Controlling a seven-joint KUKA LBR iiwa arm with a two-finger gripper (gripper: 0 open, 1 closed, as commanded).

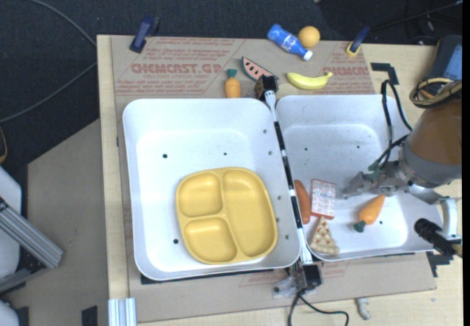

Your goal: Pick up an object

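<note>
The right bin (330, 115) holds several small toys. A toy carrot (371, 210) lies near its right side. A long orange-red piece (302, 200) lies along the left wall, with a white and red packet (322, 197) beside it and a pizza slice (324, 238) at the front. My gripper (369, 183) hangs low over the right bin, just above and behind the carrot, on the grey arm with its orange band (439, 133). I see nothing lifted in it.
The left bin (169, 126) holds a yellow divided plate (225, 213). Behind the bins on the board lie a banana (308, 81), a blue bottle (288, 41), an orange ball (309, 36), a watermelon slice (253, 67) and a small orange toy (233, 87).
</note>
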